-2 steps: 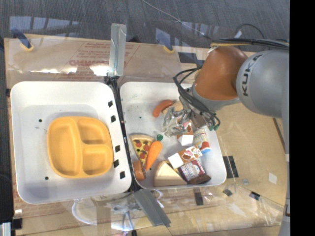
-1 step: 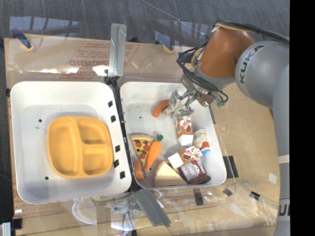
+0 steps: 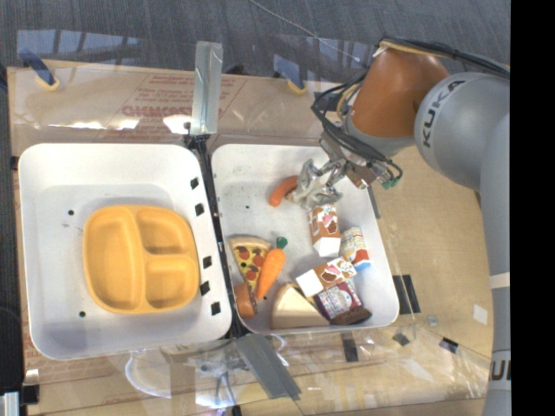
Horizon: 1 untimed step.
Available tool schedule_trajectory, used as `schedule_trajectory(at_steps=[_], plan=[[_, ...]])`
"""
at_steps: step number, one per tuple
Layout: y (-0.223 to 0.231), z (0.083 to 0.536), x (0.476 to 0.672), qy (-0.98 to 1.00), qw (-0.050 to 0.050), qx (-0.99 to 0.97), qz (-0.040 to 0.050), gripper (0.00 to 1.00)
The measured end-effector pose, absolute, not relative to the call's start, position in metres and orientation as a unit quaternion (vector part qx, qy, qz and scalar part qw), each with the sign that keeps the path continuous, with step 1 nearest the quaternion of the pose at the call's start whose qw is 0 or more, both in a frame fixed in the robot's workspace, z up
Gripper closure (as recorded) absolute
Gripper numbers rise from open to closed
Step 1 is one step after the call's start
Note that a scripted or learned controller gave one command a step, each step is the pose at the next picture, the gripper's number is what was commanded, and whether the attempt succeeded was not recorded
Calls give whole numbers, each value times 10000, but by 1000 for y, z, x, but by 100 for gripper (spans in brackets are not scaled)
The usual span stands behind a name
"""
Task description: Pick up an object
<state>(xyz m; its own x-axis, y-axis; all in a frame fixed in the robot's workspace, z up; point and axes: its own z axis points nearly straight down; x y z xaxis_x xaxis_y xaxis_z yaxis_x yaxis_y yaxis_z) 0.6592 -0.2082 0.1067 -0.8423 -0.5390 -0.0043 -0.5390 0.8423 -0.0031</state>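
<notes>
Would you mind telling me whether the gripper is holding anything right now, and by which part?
It cannot be told. The gripper sits in the right bin next to an orange sausage-shaped toy, with nothing visibly between it.

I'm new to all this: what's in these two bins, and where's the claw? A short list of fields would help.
left bin: holds a yellow divided tray
right bin: holds toy food
toy food seen: pizza slice, carrot, cheese wedge, sausage, small cartons and packets
arm: reaches in from the right
claw: over the right bin's upper part, beside the sausage
claw's hold: cannot tell
</notes>
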Motion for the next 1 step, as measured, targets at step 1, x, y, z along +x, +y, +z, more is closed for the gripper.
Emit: schedule_trajectory(at_steps=[1], plan=[[-186,92,594,9755,-5,-2201,9,0]])
